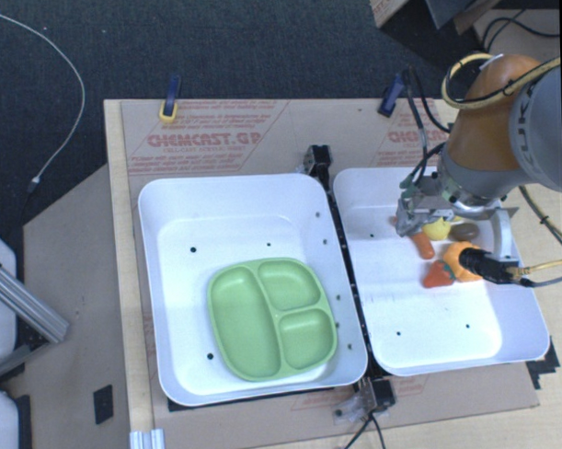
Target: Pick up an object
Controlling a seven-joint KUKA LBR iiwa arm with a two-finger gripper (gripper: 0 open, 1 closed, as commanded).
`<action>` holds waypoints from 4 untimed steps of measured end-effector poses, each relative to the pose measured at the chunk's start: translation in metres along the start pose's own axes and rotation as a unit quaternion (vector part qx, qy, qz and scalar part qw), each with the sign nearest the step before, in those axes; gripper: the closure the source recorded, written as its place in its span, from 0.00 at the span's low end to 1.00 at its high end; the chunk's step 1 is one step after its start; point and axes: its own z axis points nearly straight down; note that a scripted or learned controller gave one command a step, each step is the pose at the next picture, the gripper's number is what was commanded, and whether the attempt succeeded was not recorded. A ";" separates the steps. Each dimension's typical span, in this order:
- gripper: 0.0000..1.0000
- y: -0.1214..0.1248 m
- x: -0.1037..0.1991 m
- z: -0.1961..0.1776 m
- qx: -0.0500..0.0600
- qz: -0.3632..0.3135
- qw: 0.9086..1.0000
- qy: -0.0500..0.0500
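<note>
Approach step: gripper (419, 216) low in right bin (432, 338), beside small items (448, 264) clustered by its far wall; finger state can't tell, nothing seen held; next req. descent squarely over one item, then close.

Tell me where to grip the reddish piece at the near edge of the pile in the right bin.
Take the reddish piece across its short width, coming straight down. Its left and near sides face bare bin floor, while an orange piece crowds its right side.
</note>
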 end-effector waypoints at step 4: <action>1.00 0.004 0.099 -0.114 0.001 -0.003 1.000 0.001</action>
